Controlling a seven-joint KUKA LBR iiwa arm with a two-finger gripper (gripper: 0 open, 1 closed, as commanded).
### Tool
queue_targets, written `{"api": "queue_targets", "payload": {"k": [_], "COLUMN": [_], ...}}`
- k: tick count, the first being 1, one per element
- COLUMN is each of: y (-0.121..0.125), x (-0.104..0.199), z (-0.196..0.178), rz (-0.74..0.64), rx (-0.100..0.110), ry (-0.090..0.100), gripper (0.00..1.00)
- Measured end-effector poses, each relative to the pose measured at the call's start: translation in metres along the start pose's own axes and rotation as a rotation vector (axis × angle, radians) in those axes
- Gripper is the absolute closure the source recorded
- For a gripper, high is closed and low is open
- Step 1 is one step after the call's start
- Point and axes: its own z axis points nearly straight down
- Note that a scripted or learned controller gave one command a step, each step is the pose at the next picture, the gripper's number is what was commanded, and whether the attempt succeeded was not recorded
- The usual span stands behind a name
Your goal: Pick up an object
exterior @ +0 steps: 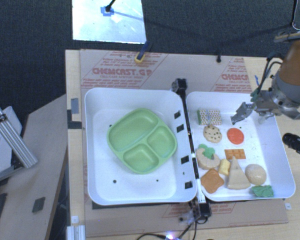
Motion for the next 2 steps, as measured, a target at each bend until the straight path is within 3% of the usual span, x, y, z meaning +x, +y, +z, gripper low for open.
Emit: {"api": "queue_targets", "payload": {"k": [1,2], "y": [0.002,0.011], "x": [0.0,0.003], "z": [-0.005,0.042], "rz": [-0.002,-0.003], "rx": [-0.01,-0.006], "ry": [-0.002,-0.001], "gripper": [0.0,0.0]}}
